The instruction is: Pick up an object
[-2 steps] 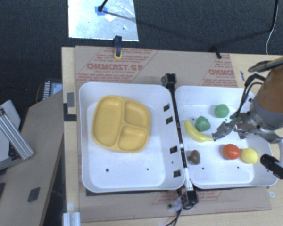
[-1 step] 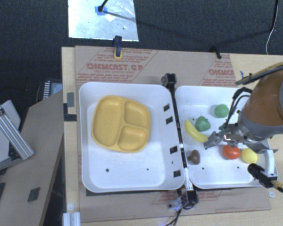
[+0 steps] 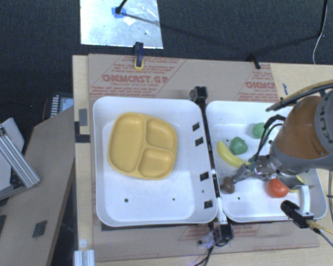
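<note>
The right bin (image 3: 250,210) holds a yellow banana (image 3: 228,154), a green item (image 3: 238,145), a second green piece (image 3: 258,129) farther back, a red-orange tomato-like ball (image 3: 277,188) and a small brown object (image 3: 227,185). My gripper (image 3: 241,173) hangs low in this bin, reaching in from the right, just below the banana's right end and up-right of the brown object. Its thin fingers (image 3: 245,170) point left; I see nothing held between them. The arm's orange band (image 3: 299,132) covers part of the bin's right side.
The left bin (image 3: 127,204) holds a yellow three-compartment plate (image 3: 142,145). A black divider strip (image 3: 206,148) with clips runs between the bins. Cables trail at the bench's right front corner. Cardboard lies under both bins.
</note>
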You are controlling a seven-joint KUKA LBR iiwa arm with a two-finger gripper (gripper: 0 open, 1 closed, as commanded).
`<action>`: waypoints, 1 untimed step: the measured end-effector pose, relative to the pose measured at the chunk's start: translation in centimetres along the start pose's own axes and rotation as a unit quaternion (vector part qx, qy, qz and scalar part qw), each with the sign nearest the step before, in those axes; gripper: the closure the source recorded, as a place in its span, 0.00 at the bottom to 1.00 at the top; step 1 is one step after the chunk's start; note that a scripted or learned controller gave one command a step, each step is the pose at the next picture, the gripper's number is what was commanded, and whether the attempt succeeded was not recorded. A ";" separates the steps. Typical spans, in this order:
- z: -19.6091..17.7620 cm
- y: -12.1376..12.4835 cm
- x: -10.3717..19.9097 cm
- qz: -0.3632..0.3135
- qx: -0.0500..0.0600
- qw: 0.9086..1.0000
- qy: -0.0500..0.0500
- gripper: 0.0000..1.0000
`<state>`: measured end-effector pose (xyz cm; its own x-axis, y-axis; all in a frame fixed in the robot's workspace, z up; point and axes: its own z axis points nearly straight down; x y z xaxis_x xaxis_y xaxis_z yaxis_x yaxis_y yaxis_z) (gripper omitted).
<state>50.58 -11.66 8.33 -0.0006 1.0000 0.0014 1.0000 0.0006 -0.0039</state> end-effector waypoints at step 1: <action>-1.3 0.2 -0.1 0.000 -0.003 1.000 -0.001 1.00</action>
<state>50.77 -11.73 9.64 -0.0009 1.0000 -0.0006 1.0000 0.0009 0.0022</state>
